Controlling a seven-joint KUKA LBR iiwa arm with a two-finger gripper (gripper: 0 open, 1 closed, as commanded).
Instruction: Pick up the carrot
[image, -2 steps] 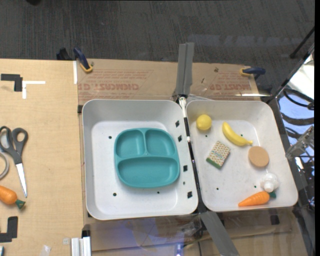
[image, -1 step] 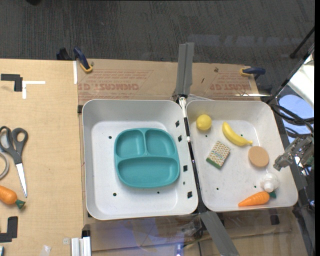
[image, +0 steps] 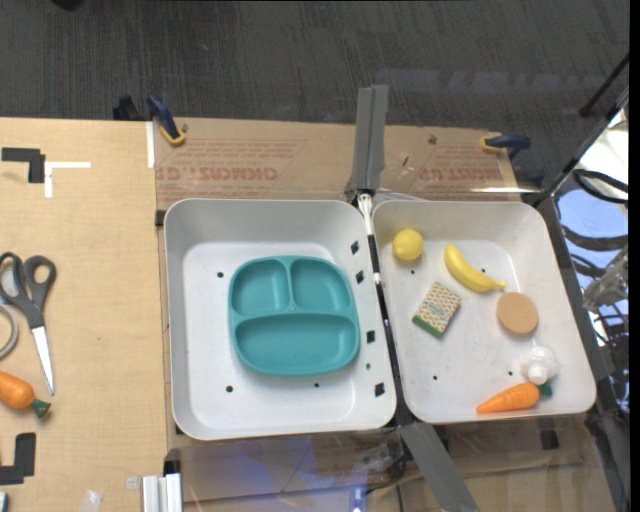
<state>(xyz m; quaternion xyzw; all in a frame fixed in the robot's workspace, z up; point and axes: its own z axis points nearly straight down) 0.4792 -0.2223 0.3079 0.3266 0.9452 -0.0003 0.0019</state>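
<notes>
An orange carrot (image: 510, 398) with a green stem end lies in the right bin (image: 566, 268), near its front right corner, pointing left. It lies just in front of a small white item (image: 538, 366), close to touching it. A second orange carrot (image: 15, 392) lies outside the bins on the wooden bench at the far left edge.
The right bin also holds a lemon (image: 407, 245), a banana (image: 472, 270), a small patterned box (image: 437, 308) and a tan round disc (image: 518, 313). A teal divided plate (image: 294, 315) sits in the left bin (image: 190, 330). Scissors (image: 33, 310) lie on the bench at left.
</notes>
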